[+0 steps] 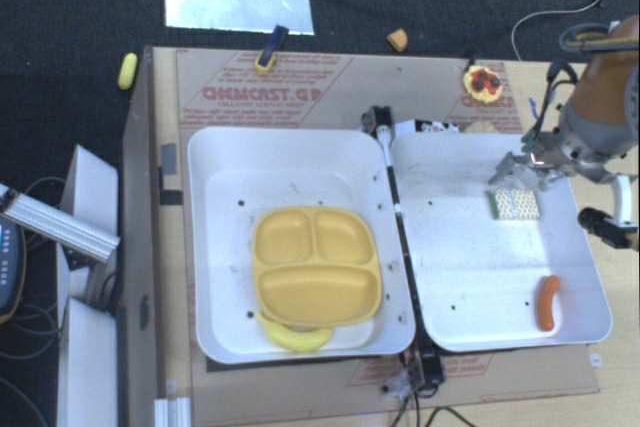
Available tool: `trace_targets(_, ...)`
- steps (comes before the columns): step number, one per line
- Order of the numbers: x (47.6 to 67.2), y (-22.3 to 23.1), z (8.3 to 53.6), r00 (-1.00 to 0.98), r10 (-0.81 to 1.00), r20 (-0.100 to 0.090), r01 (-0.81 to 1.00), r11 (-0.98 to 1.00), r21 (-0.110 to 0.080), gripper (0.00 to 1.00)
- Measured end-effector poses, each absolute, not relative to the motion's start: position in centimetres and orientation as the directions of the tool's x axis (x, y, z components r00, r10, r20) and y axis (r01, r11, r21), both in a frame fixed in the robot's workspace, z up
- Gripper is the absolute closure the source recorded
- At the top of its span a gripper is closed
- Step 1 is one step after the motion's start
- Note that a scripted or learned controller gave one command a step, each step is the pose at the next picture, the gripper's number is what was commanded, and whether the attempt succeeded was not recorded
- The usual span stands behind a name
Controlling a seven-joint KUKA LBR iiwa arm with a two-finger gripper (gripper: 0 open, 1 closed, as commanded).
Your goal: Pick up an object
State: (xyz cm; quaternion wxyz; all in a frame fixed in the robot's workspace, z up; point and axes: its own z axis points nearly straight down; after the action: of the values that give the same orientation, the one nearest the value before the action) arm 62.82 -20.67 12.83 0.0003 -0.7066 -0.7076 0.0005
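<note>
In the right bin (470, 315) lie a small white block with a green dotted pattern (516, 205), at the back right, and an orange sausage (546, 302), near the front right corner. My gripper (522, 171) sits just behind and over the dotted block's far edge. It hangs from the grey arm with the orange band (608, 85), which comes in from the right. In the left bin (220, 215) a yellow divided plate (316, 265) lies flat, and a banana (295, 336) is tucked under its front edge.
A toy pizza (483, 82) lies on the bench behind the right bin. A yellow and blue tool (268, 50) rests on the bench's back edge. A black part (610, 227) sticks in over the right bin's right rim. The two bins meet at a central ridge (398, 215).
</note>
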Motion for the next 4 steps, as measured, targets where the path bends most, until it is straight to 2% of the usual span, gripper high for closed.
trace_targets(1,61.87,-20.62,11.39,-0.002,1.000,-0.001,1.000,0.002,0.002,0.00)
trace_targets(4,61.89,-20.62,11.42,-0.002,1.000,-0.001,1.000,0.002,0.003,0.00)
